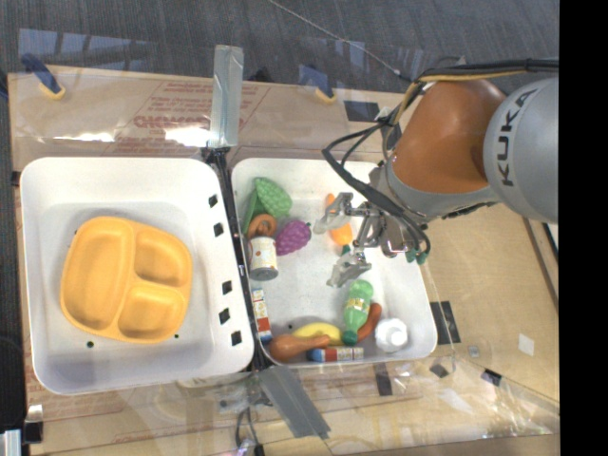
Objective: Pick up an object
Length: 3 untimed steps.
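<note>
The grey arm reaches in from the right, its orange band hanging over the right bin's far right corner, with black cables looping round the wrist. Below the band the gripper points down and leftward into that bin, its two metal fingers standing apart, one near an orange piece at the upper side and the other lower, just above a green bottle; nothing sits between them. The bottle lies just below the lower finger, close to it, though whether they touch cannot be told. Further left in the same bin lie a green leafy toy, a purple grape bunch, a brown ring and a small can against the dividing wall. Along the near wall rest a yellow banana, a brown sausage-like piece, a red marker-like item and a white cap. The left bin holds a yellow divided plate, well apart from the gripper. Both bins stand on the tabletop.
</note>
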Available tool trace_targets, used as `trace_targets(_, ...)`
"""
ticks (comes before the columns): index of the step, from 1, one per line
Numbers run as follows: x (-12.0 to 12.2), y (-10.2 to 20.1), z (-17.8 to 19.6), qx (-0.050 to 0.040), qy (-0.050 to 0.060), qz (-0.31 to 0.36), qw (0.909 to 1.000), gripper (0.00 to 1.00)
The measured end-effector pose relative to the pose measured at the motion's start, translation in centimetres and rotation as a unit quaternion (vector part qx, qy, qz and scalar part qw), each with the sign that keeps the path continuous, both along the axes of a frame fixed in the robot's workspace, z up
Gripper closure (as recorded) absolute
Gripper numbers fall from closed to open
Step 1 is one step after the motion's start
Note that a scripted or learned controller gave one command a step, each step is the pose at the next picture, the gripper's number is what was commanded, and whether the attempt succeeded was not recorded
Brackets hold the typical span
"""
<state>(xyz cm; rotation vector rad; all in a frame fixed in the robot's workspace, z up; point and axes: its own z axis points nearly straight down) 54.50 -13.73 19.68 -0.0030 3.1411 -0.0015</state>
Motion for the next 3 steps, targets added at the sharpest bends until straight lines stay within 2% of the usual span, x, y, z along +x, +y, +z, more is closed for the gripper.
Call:
trace_targets(1, 5.4, -4.4, -10.6, 0.0004, 0.0, -0.059, 0.9983, 0.0)
trace_targets(2, 5.9, -1.2, -10.5, 0.0007, 0.001, -0.167, 0.986, 0.0)
trace_targets(3, 9.6, 2.5, -10.1, -0.0053, -0.004, -0.219, 0.9756, 0.0)
